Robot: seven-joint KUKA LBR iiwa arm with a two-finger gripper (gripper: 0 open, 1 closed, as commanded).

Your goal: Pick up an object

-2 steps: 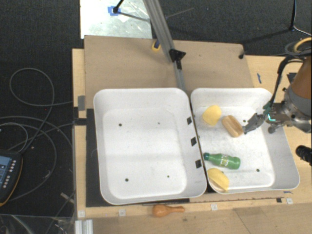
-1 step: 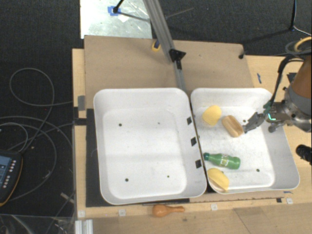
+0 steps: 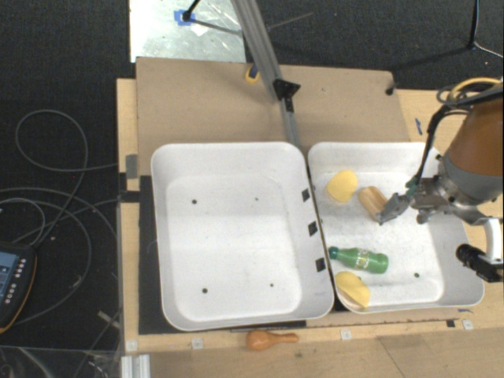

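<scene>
The right bin (image 3: 453, 290) holds several objects. A round yellow piece (image 3: 342, 186) lies near its back left, with a tan wooden cylinder (image 3: 372, 200) just to its right. A green bottle (image 3: 359, 259) lies on its side in the middle, and a yellow fruit-like piece (image 3: 353, 290) sits at the front left corner. My gripper (image 3: 406, 212) hangs over the right half of this bin, open, with nothing between its fingers. Its left finger (image 3: 390, 209) is close beside the tan cylinder.
The left bin (image 3: 169, 211) stands beside the right one, with black clips along the shared rim. A small orange object (image 3: 272, 339) lies on the bench in front of the bins. A slanted metal pole (image 3: 264, 50) crosses above the back of the bench.
</scene>
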